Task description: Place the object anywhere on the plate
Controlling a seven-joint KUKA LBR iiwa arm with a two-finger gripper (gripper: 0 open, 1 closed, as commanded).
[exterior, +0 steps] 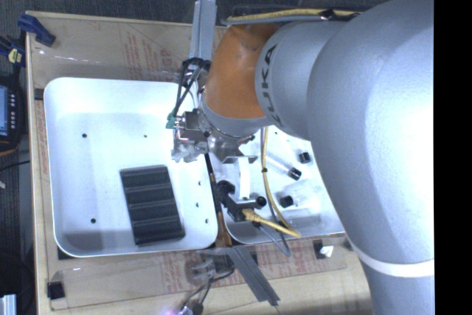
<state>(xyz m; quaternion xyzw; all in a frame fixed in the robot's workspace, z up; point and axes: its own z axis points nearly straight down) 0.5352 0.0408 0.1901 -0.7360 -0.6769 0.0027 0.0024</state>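
A: Confirm location of the plate.
B: Taken to be the black ribbed slab (151,204). Lying flat in left bin (66,158), near-right part, just beside right wall and short of near wall. Presumably laid flat to offer a broad top for receiving.
A: Report gripper (190,142) state.
B: Cannot tell; masked by wrist hardware. Hanging over the rims between left bin and right bin (316,195), just far of the slab. Cannot make out any carried object.
A: Assess room for moving.
B: Open white floor left and far of slab. Tight on right: bin wall first, then arm (354,85) bulk above right bin. Judged best to descend from far side; keep clear of rims.
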